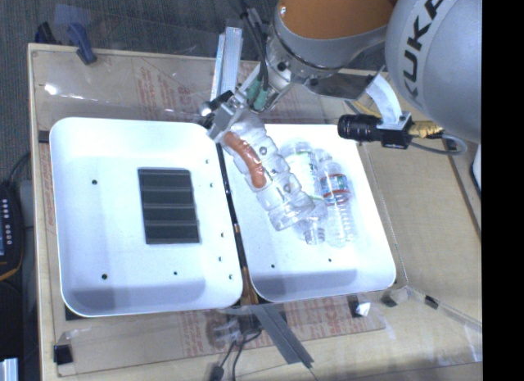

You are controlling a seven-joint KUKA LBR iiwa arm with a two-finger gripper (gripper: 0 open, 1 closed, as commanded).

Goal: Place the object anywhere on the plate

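Note:
A dark ridged rectangular plate (169, 205) lies flat in the middle of the left bin (82, 273). An orange-red sausage-shaped object (246, 158) rests slantwise in the right bin (368, 265), near its upper left corner, on top of a clear plastic bottle (278, 191). My gripper (219, 119) hangs over the divide between the bins at their far edge, just above the sausage's upper end. I cannot see whether it touches the sausage.
Two more clear bottles (332, 195) with printed labels lie side by side in the middle of the right bin. The arm's big grey and orange body (344, 11) looms over the bench's far right.

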